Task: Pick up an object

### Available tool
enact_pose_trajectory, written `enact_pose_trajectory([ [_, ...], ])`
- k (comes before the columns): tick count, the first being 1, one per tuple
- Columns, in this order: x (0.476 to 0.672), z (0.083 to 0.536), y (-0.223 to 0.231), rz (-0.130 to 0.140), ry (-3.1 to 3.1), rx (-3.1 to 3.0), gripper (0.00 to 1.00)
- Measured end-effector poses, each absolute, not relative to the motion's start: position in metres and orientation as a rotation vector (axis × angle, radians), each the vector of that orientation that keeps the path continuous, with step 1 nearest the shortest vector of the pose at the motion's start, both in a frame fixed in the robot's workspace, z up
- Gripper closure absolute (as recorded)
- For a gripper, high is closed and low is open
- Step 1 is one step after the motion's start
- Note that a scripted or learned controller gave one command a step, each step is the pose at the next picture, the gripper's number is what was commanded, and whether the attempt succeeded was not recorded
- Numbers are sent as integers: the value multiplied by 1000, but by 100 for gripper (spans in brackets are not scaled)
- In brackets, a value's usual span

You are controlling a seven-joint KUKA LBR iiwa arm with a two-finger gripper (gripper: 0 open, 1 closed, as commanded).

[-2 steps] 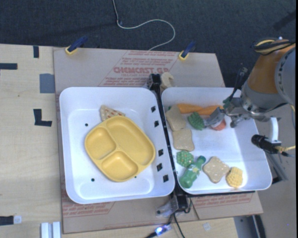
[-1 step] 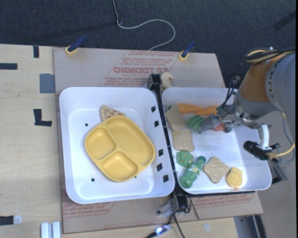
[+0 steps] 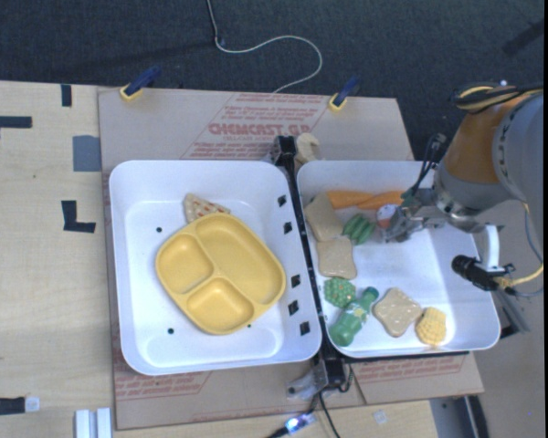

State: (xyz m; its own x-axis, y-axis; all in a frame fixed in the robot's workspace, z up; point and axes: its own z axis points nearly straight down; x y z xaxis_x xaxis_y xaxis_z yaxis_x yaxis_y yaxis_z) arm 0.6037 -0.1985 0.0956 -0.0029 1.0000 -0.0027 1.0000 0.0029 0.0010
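Two bins, one arm: my gripper (image 3: 397,226) low in the right bin (image 3: 457,272), reaching for something to lift.

Camera view: I hang beside the orange carrot (image 3: 365,199) and a green leafy piece (image 3: 358,228), both near the bin's far wall; whether my jaws stand wide or narrow I cannot tell at this scale, and nothing visibly sits between them. Toast (image 3: 335,257), broccoli (image 3: 339,292), a bread slice (image 3: 397,311) and corn (image 3: 430,326) lie nearer the front. A yellow tray (image 3: 221,272) occupies the left bin (image 3: 137,245). My judgement: centre over a single item, clear of its neighbours, descend squarely, close, then lift straight.
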Motion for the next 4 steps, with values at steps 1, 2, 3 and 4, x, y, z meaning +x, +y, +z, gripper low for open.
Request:
enact_pose_trajectory([
  [1,595,149,-195,2,2221,2219,100],
  [2,593,192,-196,2,2220,2218,100],
  [3,593,226,-195,1,2221,2219,100],
  [4,587,221,-152,-2,2227,2219,100],
])
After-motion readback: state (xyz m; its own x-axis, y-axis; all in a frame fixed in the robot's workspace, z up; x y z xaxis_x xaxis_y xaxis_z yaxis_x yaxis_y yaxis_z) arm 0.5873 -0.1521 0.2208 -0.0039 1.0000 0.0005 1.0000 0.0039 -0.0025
